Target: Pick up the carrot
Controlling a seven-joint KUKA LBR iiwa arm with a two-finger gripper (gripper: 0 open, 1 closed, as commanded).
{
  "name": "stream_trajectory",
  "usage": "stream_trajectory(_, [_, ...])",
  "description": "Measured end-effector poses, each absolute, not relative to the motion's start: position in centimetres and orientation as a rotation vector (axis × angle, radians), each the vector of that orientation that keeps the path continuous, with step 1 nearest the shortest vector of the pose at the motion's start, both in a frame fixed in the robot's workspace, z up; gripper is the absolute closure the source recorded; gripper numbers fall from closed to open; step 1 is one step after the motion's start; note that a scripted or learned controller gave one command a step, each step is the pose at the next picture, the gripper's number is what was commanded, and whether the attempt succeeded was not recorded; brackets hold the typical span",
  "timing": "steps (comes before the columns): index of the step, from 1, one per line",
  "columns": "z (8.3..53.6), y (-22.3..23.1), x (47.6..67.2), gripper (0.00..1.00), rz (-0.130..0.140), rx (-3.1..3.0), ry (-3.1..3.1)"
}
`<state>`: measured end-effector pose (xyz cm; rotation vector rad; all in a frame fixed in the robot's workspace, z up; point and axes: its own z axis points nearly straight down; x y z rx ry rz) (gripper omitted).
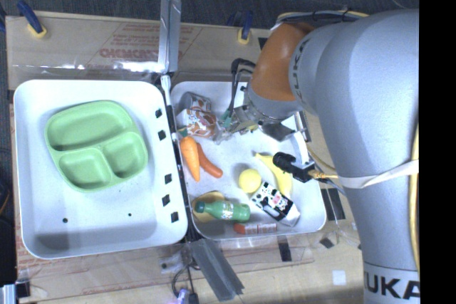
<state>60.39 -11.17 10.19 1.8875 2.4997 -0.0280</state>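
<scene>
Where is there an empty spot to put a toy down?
Bare floor in the left bin, below the green tray. The right bin is crowded: carrot, lemon, banana, green bottle, gripper.

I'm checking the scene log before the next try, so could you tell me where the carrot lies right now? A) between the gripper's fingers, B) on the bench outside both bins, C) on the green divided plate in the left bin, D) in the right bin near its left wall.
D: the carrot lies on the floor of the right bin near its left wall, apart from the gripper and the green plate.
</scene>
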Motion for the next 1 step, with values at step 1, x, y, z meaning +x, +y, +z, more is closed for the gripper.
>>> stream_trajectory(1, [10.26, -10.5, 60.59, 0.0, -0.014, 1.88, 2.508])
